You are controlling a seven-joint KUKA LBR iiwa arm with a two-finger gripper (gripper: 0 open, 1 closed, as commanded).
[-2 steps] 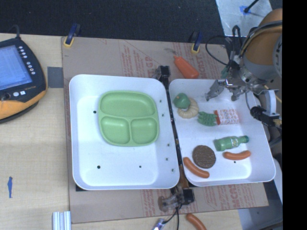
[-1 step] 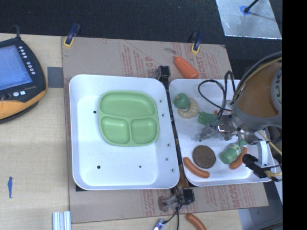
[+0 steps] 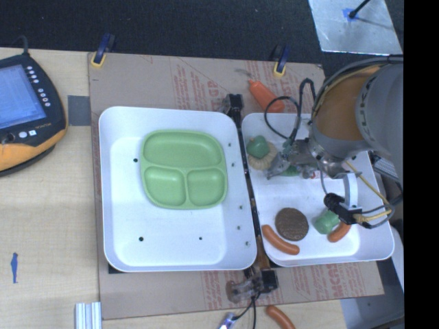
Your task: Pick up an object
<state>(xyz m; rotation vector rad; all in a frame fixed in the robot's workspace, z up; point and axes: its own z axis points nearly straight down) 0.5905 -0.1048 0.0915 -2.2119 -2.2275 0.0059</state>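
Sitting in the right white plastic bin (image 3: 370, 252) are a handful of toy foods, any of them a candidate for the pick: a round brown patty (image 3: 292, 223) near the bin's front, an orange-red sausage (image 3: 280, 240) just left of and in front of the patty, a small green chunk (image 3: 326, 221) to the patty's right with another orange sausage piece (image 3: 338, 233) touching it, and a dark green leafy-looking piece (image 3: 258, 146) well behind the patty at the bin's far left corner, resting on something tan I can't really make out. The metal two-finger gripper (image 3: 288, 162) hangs over the bin behind the patty, just right of that leafy piece, but it's a blurry tangle of metal and cable, so honestly can't tell how it stands or whether it has anything. The grey arm with its orange band (image 3: 343, 112) comes in from the right. Left of the patty's bin is the other white bin (image 3: 120, 184), holding a light green three-compartment plastic plate (image 3: 184, 168).
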